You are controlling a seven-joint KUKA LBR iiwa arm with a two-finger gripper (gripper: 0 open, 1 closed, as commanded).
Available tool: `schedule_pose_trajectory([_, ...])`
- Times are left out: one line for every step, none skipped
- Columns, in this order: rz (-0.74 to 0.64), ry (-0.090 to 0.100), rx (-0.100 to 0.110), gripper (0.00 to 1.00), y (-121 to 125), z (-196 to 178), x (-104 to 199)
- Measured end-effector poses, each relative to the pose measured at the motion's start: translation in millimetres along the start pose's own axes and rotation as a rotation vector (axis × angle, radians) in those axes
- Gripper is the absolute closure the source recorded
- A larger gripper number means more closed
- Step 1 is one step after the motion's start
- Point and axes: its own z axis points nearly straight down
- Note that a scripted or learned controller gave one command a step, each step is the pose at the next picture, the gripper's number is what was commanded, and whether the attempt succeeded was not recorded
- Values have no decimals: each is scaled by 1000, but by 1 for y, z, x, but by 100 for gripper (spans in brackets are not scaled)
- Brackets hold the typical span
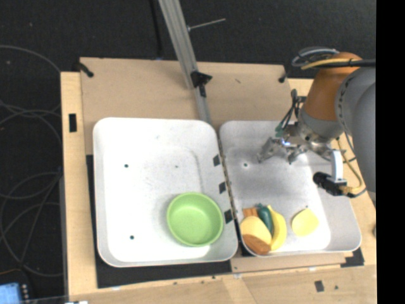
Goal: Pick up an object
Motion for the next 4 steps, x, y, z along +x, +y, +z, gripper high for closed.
schedule_pose_trajectory([0,0,-3,100,1,-12,-1])
schedule_pose_trajectory([-1,3,-6,100,-8,-64,-3])
schedule_pose_trajectory([-4,3,-3,100,0,-109,-9])
schedule_pose_trajectory([-5,3,-2,100,2,-150,-10])
